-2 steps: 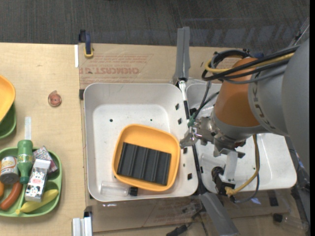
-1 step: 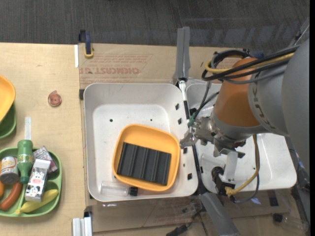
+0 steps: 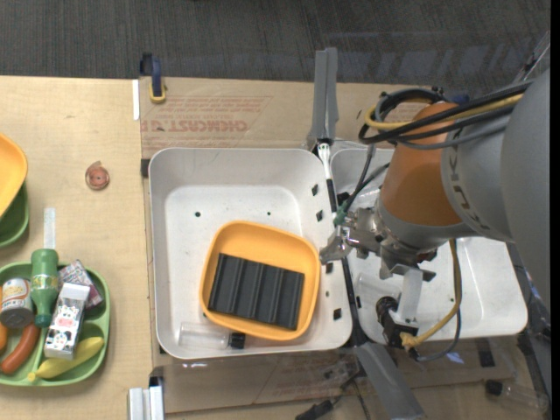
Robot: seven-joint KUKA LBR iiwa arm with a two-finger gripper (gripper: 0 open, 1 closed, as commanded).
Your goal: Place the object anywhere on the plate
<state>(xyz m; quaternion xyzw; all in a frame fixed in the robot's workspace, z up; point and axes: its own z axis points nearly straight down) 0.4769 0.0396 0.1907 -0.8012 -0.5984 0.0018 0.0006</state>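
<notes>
An orange-yellow plate [image 3: 262, 239] lies in the left bin [image 3: 175, 234], slightly toward the front. A dark grey ribbed block [image 3: 258, 291] rests flat on the plate, covering its front half. My arm [image 3: 420, 191], with its orange band, hangs over the right bin [image 3: 490, 296] close to the divider between the bins. The gripper [image 3: 339, 239] sits under the wrist at the plate's right rim, apart from the block and mostly hidden by the arm.
A clear tube with a black cap [image 3: 210, 338] lies along the left bin's front wall. On the bench to the left stand a green tray of toy food [image 3: 52, 322], a small pink disc [image 3: 98, 177] and an orange bowl [image 3: 9, 178]. Cables loop around the wrist.
</notes>
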